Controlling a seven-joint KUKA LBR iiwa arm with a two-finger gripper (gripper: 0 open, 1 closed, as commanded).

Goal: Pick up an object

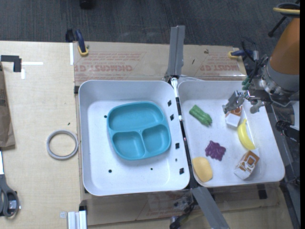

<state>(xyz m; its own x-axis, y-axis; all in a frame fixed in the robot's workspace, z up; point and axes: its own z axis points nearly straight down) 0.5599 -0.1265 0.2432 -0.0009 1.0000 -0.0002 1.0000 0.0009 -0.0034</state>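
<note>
floor [143,8]: dark grey carpet ran along the top | bench [38,94]: pale wood, lit evenly | cardboard sheet [124,63]: brown, printed red, lay under the far bin edges | roll of tape [62,144], scissors [8,200]: lay on the bench's left part

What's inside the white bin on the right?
The right bin holds a green toy vegetable, purple grapes, a yellow lemon-like fruit, a banana and two small cartons. The gripper covers part of the upper carton.
</note>
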